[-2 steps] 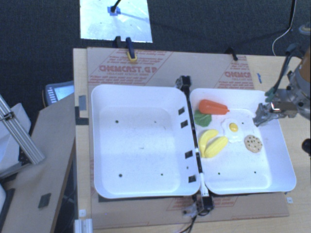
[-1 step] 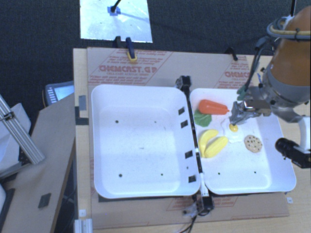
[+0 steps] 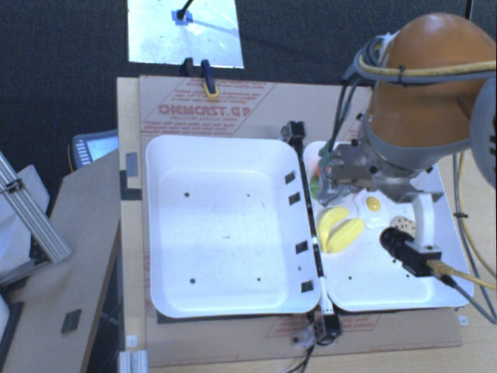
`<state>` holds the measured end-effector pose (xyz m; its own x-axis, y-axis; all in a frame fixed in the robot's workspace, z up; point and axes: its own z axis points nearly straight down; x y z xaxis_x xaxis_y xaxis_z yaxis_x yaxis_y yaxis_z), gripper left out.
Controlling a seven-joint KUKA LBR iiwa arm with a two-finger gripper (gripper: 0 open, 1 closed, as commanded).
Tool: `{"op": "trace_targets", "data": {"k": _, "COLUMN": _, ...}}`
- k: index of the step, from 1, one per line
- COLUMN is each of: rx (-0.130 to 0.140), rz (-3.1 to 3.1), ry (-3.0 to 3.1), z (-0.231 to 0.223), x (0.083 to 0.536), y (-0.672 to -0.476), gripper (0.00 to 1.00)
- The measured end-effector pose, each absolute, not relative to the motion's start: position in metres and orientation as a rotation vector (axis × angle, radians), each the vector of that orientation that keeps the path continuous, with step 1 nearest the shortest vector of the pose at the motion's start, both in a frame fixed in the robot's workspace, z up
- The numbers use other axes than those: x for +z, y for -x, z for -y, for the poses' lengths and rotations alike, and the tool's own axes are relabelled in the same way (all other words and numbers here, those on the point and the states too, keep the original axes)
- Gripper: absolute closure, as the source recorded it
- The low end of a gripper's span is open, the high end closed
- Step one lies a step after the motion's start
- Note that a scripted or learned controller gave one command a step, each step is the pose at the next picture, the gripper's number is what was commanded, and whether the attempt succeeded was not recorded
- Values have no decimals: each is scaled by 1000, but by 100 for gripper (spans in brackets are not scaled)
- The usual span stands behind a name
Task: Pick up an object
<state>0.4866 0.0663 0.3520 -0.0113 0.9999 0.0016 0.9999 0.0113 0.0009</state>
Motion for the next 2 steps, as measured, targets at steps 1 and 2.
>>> {"op": "trace_targets", "data": {"k": 1, "rx": -13, "rz": 2233, "ry": 2214, "z": -103, "x": 413, "y": -487, "gripper": 100}}
{"op": "trace_targets", "data": {"k": 2, "rx": -9, "rz": 2231, "ry": 2214, "z": -158, "x": 449, "y": -487, "gripper": 100}}
